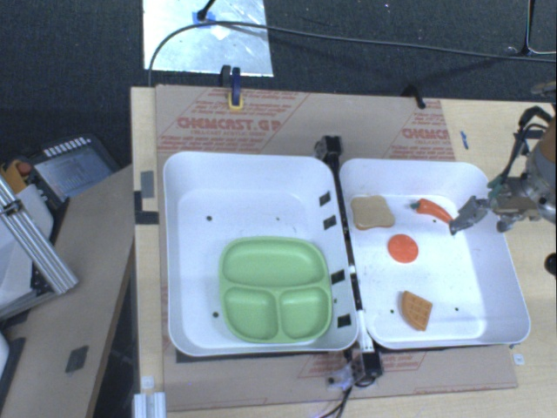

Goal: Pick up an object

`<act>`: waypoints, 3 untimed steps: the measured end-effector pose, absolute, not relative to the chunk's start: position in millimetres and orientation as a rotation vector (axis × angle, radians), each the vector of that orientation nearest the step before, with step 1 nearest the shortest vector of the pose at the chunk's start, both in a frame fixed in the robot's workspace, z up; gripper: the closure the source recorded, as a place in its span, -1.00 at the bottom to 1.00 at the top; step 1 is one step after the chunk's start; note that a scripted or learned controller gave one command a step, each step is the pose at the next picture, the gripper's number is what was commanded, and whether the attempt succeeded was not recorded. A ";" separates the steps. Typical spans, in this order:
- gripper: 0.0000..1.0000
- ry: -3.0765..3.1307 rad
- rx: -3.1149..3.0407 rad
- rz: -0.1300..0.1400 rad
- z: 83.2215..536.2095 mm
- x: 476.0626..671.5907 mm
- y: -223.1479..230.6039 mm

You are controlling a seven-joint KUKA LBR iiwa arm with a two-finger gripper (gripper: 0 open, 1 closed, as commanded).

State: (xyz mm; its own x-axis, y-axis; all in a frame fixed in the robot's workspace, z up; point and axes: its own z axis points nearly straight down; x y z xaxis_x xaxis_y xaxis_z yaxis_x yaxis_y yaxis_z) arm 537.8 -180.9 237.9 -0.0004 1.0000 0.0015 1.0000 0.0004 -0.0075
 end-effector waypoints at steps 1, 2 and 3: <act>-1.00 -2.226 -2.219 -0.001 242.7 540.0 -180.7; -1.00 -2.222 -2.220 0.001 199.8 537.4 -185.0; -1.00 -2.222 -2.219 0.002 158.1 537.5 -185.4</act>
State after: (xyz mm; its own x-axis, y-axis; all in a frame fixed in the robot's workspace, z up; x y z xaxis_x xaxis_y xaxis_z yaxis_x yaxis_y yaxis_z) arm 537.5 -185.4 158.1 -0.0012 1.0000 0.0002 1.0000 0.0012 -0.0016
